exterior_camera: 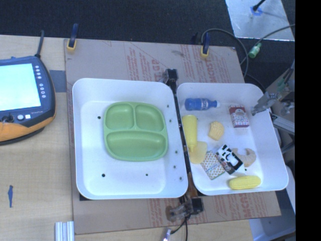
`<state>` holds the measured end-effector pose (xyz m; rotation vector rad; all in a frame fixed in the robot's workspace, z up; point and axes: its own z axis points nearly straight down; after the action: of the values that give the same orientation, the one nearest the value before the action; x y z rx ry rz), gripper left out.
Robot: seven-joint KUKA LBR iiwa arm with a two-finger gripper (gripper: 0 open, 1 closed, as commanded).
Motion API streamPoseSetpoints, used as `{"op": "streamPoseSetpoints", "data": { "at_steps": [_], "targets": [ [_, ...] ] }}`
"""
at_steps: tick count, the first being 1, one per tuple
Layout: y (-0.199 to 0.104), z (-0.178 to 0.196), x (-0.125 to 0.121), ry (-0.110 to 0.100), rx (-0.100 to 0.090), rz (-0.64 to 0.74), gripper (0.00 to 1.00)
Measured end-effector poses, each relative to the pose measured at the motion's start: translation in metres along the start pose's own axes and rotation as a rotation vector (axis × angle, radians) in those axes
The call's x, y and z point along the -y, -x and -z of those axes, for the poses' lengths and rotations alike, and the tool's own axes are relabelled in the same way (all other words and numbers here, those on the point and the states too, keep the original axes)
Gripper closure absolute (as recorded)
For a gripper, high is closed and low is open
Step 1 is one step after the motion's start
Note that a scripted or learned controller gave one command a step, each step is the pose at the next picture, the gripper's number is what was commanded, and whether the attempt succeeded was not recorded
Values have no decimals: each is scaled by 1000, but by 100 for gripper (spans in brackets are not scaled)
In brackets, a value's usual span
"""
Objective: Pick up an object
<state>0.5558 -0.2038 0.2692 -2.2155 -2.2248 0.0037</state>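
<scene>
The right bin [267, 149] holds several small objects. A blue bottle [200, 104] lies at its back and a red and white packet [239, 117] sits to the bottle's right. Further forward are a tall yellow block [189, 128], a small yellow piece [216, 130], a pale yellow cube [198, 152], a patterned packet [214, 165], a black and white item [230, 158] and a tan piece [248, 157]. A yellow corn cob [244, 182] lies near the front rim. My gripper [263, 106] hangs over the bin's right rim, just right of the red packet, partly cut off.
The left bin [81, 134] holds a green divided plate [135, 131]. A teach pendant [20, 97] lies on the bench at far left. Clamps [171, 76] and cables [220, 34] sit around the bins' edges.
</scene>
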Motion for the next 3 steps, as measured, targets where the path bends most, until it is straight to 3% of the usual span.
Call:
{"op": "streamPoseSetpoints", "data": {
  "at_steps": [1, 2, 3],
  "targets": [
    [-48, -138, -83, -5, -1, 2, 0],
    [-83, -112, -27, -1, 1, 1, 0],
    [-81, -178, -24, -2, 1, 0, 0]
  ]
}}
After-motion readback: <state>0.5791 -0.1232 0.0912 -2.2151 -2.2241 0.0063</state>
